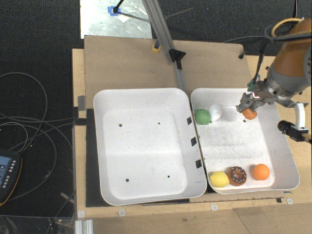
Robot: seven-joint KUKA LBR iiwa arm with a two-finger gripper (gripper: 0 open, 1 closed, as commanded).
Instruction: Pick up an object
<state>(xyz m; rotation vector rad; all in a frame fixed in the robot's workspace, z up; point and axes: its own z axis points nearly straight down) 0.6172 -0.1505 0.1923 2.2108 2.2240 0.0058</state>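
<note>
Counter (126, 62) carries two white bins side by side; left bin (146, 145), right bin (280, 145). Arm (292, 57) reaches in from right. Gripper (249, 106) over right bin's far end, clenched on small orange object (250, 114). Green ball (202, 116) touching white ball (215, 113) near far-left corner. Along near edge: yellow lemon (219, 179), brown doughnut (237, 176), orange (261, 172)

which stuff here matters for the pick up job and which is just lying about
For the job:
- gripper, over the right bin
- small orange thing right at its tip
- green ball
- white ball
- lemon
- donut
- orange

Lying about:
- left bin
- tripod leg
- cables
- handheld controller
</note>
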